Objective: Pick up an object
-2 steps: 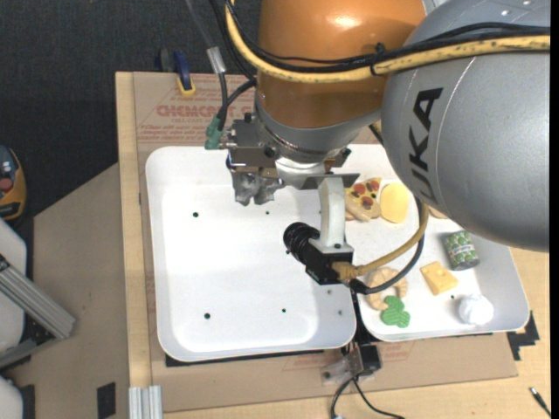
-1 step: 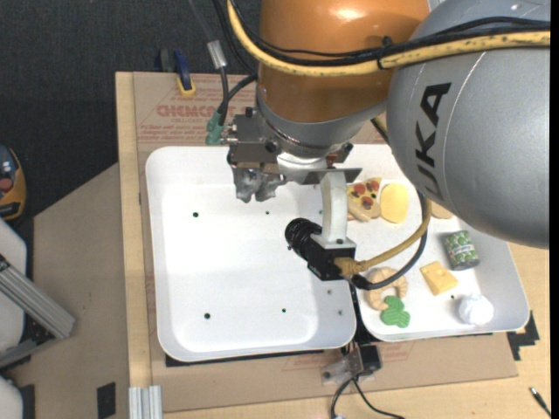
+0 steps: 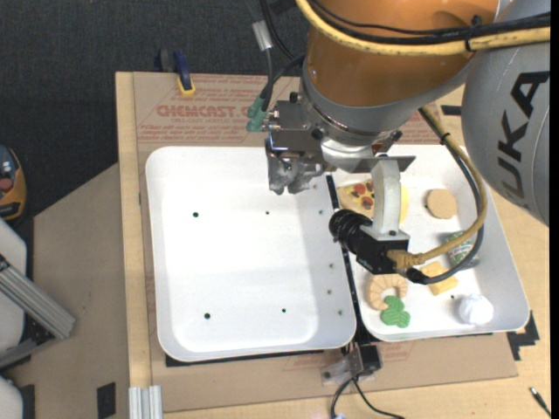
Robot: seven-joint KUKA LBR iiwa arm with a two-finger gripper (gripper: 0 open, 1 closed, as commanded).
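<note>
Bins sit side by side on a brown cardboard sheet printed with red lettering: the left bin shows bare white floor with a few small dark dots, and the right bin carries a scatter of small toy foods. The grey arm with its orange band leans in from the right and covers much of the upper right bin, with cables looping off it. Its gripper hangs over the far right corner of the left bin, just beside the divider between the two bins; whether it is released or clenched cannot be told from this angle, and nothing is visible in its grasp. In the right bin, a round tan cookie lies near the far side, a pizza slice peeks out beside the arm's white mount, and a green piece lies touching a pale ridged pastry at the near edge. A white lump lies in the near right corner, near a small yellow wedge. A blue and yellow clamp grips the far edge of the cardboard.
</note>
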